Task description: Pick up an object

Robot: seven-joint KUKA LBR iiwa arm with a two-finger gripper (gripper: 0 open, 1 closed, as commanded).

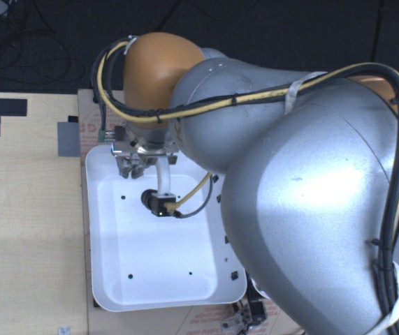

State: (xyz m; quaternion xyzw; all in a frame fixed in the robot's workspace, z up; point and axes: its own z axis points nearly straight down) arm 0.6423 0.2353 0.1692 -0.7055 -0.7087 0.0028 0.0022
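You cannot tell from this view what is to be picked up: the arm [311, 187] reaches in from the right and hides everything on that side. The one candidate is a small dark bit [234, 276] at the right wall of the bin [157, 257], towards its near corner. It is too small to name, and its long axis and heading cannot be read. It lies well apart from the gripper [133, 170], to the gripper's right and nearer to you.

The gripper hangs over the far-left part of the bin, close to the far wall, pointing down. Whether it is open or closed you cannot tell, because the wrist above shadows it. Nothing shows in its grasp, and you cannot tell whether it touches the bin floor.

Above the gripper sits the orange band [154, 68], and the grey arm swells from there towards the near right. The white floor carries a few tiny dark dots [130, 276].

Left of the bin lies the pale bench [24, 222], with a black stepped patch [0, 114] and a grey patch [67, 138] at its far side.
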